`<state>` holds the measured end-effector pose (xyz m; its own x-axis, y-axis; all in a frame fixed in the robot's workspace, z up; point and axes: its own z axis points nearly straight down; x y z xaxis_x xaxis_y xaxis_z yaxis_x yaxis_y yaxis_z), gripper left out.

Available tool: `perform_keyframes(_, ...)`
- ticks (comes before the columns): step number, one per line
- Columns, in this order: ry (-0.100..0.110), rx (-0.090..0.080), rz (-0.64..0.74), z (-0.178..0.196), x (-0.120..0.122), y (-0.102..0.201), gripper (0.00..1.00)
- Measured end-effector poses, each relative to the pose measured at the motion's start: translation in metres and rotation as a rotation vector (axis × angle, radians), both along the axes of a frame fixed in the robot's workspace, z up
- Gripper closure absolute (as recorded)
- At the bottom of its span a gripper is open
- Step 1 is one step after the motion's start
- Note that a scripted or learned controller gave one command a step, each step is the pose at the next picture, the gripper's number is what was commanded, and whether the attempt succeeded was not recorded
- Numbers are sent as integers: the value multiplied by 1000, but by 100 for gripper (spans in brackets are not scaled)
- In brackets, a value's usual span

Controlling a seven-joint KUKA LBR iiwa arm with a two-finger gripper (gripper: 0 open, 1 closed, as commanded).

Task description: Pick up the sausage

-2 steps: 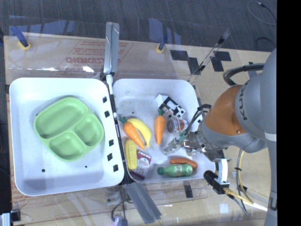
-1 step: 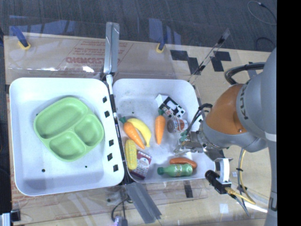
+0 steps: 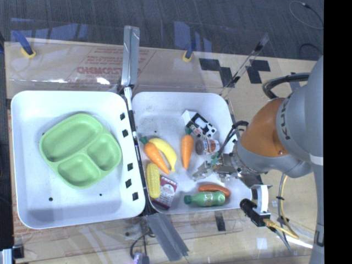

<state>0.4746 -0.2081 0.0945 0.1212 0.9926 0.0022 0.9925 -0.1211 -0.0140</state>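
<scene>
**Status: Sausage Not Yet Lifted**

I locate the sausage (image 3: 214,190) at the near right of the right bin (image 3: 165,100), lying flat just beside and beyond the green bottle (image 3: 205,199). The claw (image 3: 204,170) hangs low over the bin floor, just left of and beyond the sausage, its metal fingers spread apart with nothing between them (a gap separates them from the target). In my judgement the approach is nearly complete; closing and lifting remain.
</scene>
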Motion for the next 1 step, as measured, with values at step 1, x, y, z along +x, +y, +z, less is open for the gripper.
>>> perform_keyframes(1,-3,1,-8,-7,0,2,0)
